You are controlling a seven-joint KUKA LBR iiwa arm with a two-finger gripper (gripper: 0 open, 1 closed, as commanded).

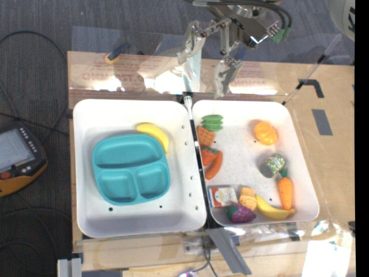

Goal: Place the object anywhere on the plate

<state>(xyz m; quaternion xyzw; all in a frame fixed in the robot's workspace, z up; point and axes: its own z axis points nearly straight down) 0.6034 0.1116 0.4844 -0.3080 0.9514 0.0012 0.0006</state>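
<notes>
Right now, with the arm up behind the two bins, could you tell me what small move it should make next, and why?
Probably lower the open gripper forward into the right white bin, toward a toy there such as the orange plastic pepper. Nothing sits between its fingers, and the teal divided plate in the left bin has no toy on it; the yellow toy banana only lies beside its rim.

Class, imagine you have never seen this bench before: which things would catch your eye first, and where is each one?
The teal divided plate fills much of the left bin, with a yellow banana at its upper right edge. The right bin holds a scatter of bright toy food, such as an orange pepper and a carrot. Above the bins' far edge hangs the gripper, fingers apart, holding nothing.
</notes>
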